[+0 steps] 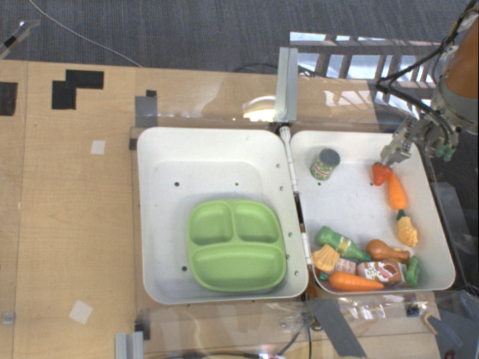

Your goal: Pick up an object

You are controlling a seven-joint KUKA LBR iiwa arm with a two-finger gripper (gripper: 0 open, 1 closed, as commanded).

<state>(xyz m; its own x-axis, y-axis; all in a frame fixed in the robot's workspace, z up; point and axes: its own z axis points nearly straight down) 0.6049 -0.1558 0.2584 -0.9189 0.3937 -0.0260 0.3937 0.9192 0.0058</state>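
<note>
My gripper (393,156) hangs over the far right corner of the right bin (352,200), just above and to the right of a small red toy (381,173). An orange carrot-like toy (397,193) lies right beside the red one, along the bin's right wall. Nothing shows held in the gripper. A small green-labelled can (325,164) stands at the bin's far left. A corn cob (406,232) lies further down the right wall.
A pile fills the right bin's near end: green bottle (340,243), drumstick (386,251), orange carrot (355,281), a packet (382,273), yellow fries (325,259). The left bin (202,163) holds a green divided plate (236,245). A metal post (287,84) stands behind the bins.
</note>
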